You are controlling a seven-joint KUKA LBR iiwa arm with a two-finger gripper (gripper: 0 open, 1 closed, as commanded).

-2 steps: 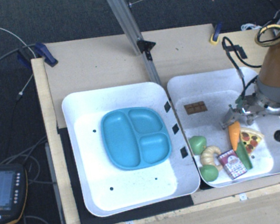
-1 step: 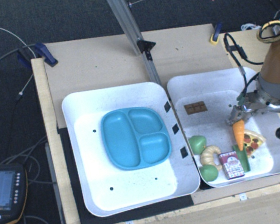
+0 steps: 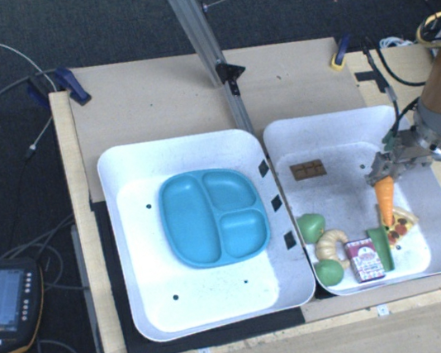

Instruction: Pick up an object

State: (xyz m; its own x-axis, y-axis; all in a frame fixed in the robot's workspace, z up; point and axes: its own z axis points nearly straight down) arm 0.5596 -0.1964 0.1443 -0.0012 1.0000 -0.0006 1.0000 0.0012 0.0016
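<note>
The grey two-finger gripper [image 3: 384,170] pinches the top of a smooth, tapered orange plastic carrot [image 3: 385,198] above the right shallow white bin [image 3: 412,118].

The right bin's [image 3: 281,140] far half lies open save a chocolate bar [image 3: 307,169]; its near right is crowded by carrot [image 3: 385,198], croissant [image 3: 330,243] and red box [image 3: 365,260].

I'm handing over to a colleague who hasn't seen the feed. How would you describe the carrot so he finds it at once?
Look in the right bin, the one without the blue tray. Near its right side, just below the gripper, lies the carrot, pointing down toward the pile of toy food at the bin's lower edge. It is the only long, plain orange piece; the chocolate bar is flat and brown, lying apart to the left.
</note>
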